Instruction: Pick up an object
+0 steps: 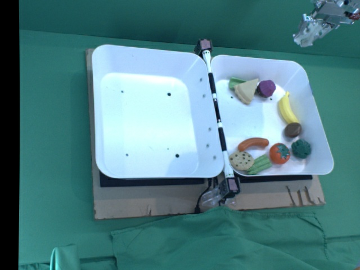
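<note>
Illumination is bright and even. Glare washes out the left bin (149, 117) floor. Shadows are soft; focus is slightly soft overall.

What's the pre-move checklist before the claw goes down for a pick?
1. Claw above and outside the bins, past the right bin's far corner: ok.
2. Claw carrying nothing visible: ok.
3. Finger opening: cannot tell, too small and blurred.
4. Targets present in right bin: ok. Banana, purple piece, sandwich wedge, sausage, tomato, broccoli, cookie, brown piece.
5. Free-standing target: ok for the banana, with white floor around it; not ok for cookie, green pod and tomato, packed together at the near wall.
6. Descent path over the right bin unobstructed: ok.
</note>
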Motion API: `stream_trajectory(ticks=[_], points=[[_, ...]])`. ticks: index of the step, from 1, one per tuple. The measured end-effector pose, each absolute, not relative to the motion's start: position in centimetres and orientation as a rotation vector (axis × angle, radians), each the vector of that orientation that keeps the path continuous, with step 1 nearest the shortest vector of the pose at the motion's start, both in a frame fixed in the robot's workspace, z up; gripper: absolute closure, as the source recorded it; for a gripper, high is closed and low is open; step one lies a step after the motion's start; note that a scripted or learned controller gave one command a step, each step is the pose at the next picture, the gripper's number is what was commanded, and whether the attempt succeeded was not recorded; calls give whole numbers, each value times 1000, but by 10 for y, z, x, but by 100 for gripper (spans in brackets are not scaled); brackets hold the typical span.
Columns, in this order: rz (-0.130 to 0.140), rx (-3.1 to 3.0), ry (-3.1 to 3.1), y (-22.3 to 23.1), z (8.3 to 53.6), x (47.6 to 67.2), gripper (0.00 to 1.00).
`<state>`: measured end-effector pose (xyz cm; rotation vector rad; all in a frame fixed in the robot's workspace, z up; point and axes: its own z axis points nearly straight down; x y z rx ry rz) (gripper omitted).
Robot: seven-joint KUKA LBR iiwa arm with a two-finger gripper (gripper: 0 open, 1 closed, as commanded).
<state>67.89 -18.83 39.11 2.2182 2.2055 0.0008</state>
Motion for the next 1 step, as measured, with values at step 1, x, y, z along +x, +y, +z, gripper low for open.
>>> stream_trajectory(ticks=[1], points=[[1, 2218, 2198, -189, 404, 680, 100]])
